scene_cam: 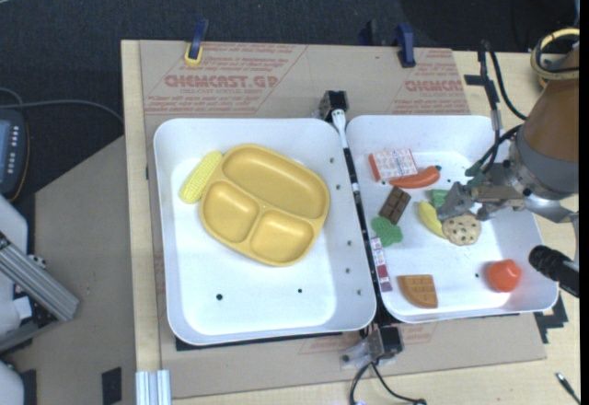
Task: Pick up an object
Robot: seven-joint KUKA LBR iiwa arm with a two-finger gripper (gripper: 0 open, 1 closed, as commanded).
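The right bin [460, 132] holds several toy foods. Among them are a red sausage [414, 179], a white and red packet [393, 161], a brown chocolate bar [395, 204] and a green leafy piece [388, 232]. There are also a yellow piece [430, 217], a speckled cookie [460, 229], an orange-red tomato [503, 275] and a tan toast slice [418, 290]. My gripper [458, 205] hangs low over the bin's middle right, just above the cookie and beside the yellow piece. A small green item [439, 198] lies partly hidden under its left side.
The left bin [276, 311] holds a yellow divided plate [265, 203] and a yellow corn cob [201, 176] at its upper left. A black divider strip [354, 201] runs between the bins. Cables [492, 90] trail near the arm [557, 136] at the right.
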